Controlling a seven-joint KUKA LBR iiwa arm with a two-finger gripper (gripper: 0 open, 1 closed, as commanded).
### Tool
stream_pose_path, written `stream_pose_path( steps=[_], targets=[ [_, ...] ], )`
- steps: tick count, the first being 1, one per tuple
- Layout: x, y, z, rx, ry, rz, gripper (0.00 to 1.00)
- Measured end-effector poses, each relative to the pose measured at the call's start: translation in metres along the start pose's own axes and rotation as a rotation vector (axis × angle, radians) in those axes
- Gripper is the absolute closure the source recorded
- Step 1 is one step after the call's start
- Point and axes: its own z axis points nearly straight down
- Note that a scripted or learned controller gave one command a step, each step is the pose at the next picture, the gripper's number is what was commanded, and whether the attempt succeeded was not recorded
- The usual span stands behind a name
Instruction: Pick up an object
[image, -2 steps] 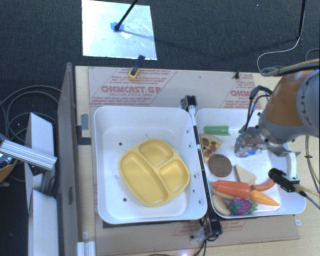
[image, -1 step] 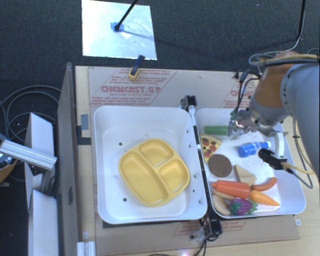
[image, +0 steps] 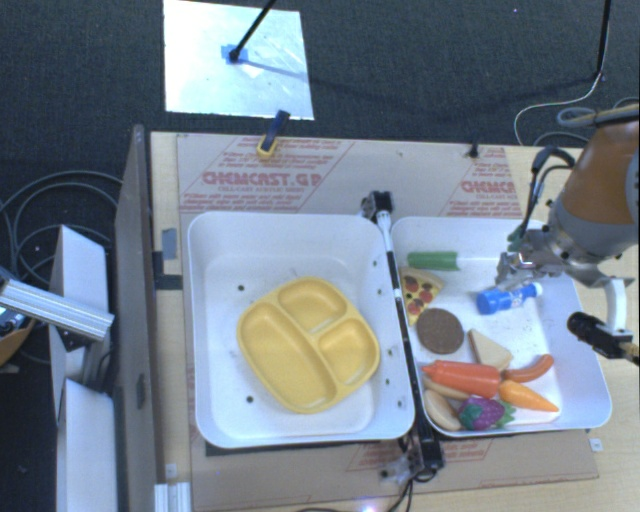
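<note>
Camera view: my gripper (image: 517, 268) hangs in the right bin (image: 585, 400), just above the blue bottle (image: 506, 297); finger state unreadable. Best to drop straight down, straddle the bottle's body crosswise, then close before lifting.

arm (image: 600, 190): cut off by frame edge at 3 o'clock | gripper (image: 516, 268): fingertips blurred, too small to tell their spread | pale food piece (image: 440, 410): partly hidden under carrot (image: 465, 377) | bench (image: 300, 165): near edge cropped at 6 o'clock
</note>
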Motion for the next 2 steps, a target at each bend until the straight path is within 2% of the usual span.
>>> stream_pose_path(
  steps=[1, 2],
  targets=[
    [0.019, 0.01, 0.018, 0.003, 0.002, -0.007, 1.0],
    [-0.001, -0.017, 0.008, 0.004, 0.001, -0.001, 1.0]
  ],
)
